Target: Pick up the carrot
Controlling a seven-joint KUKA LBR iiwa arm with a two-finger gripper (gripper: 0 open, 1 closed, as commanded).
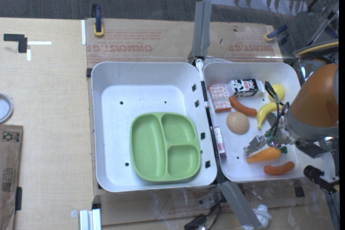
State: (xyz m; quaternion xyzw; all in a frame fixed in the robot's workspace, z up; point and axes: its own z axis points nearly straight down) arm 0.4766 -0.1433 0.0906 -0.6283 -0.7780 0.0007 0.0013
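The carrot (265, 155) is orange and lies near the front of the right bin (232, 169), pointing left to right. My gripper (261, 143) hangs right over the carrot's left half, at or just above its top. The arm's orange band and grey wrist come in from the right and hide the bin's right wall. Nothing shows the carrot lifted; it seems to rest on the bin floor.
Around the carrot lie a red-orange sausage (279, 168) in front, a round tan bun (237, 123), a banana (266, 113), a second sausage (243, 106), a lemon (278, 91), a pink box (219, 97) and a small carton (245, 87). A green divided plate (165, 146) sits in the left bin (108, 116).
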